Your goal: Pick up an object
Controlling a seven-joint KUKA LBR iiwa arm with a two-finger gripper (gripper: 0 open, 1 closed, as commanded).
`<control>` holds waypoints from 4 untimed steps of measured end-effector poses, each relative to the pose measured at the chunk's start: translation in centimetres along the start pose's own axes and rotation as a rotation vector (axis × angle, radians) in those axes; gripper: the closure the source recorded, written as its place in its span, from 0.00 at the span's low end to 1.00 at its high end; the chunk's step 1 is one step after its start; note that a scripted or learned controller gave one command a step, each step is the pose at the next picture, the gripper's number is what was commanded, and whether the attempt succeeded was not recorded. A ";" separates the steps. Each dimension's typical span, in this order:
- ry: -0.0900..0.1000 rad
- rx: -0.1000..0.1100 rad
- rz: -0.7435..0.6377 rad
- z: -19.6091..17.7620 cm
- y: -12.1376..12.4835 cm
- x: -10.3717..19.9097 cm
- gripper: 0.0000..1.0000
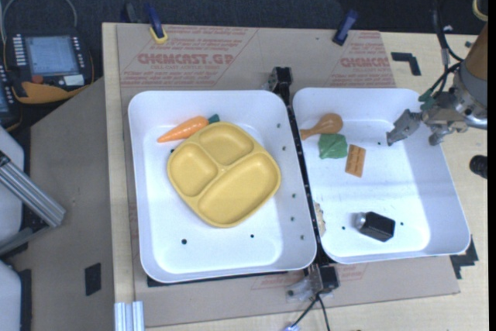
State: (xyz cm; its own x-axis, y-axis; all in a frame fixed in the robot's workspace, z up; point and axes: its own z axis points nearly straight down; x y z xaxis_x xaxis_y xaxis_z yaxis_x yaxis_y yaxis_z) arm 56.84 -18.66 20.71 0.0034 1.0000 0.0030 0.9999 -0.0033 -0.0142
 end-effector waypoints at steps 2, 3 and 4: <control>-0.001 -0.007 -0.003 5.6 0.1 -0.2 0.00; -0.001 -0.008 -0.004 10.8 0.8 0.6 0.00; -0.001 -0.014 -0.004 11.9 1.0 0.6 0.00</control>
